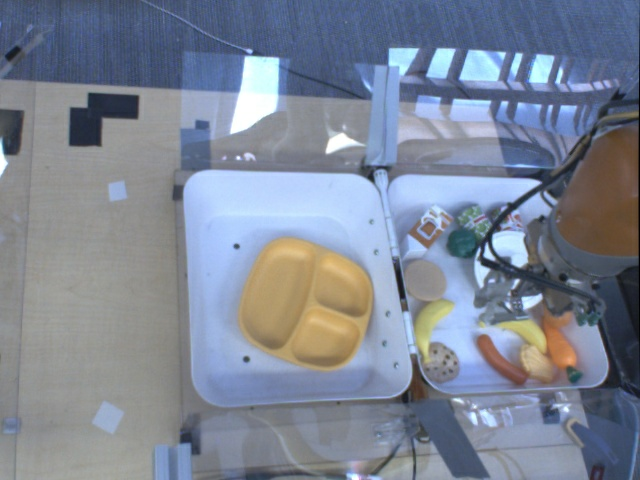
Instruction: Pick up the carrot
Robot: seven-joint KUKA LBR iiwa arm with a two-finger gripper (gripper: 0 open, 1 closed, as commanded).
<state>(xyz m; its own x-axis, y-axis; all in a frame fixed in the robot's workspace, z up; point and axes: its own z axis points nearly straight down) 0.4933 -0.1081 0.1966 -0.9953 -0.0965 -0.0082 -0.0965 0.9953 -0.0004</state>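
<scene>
One tapered orange carrot (559, 345) beside smooth curved banana (523, 333).

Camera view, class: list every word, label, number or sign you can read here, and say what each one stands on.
No text here can be read.
Small orange-and-white carton in the right bin: it has printing on it, too small and blurred to read.
Black block shapes on the bench: plain marks, no letters or numbers.
</scene>
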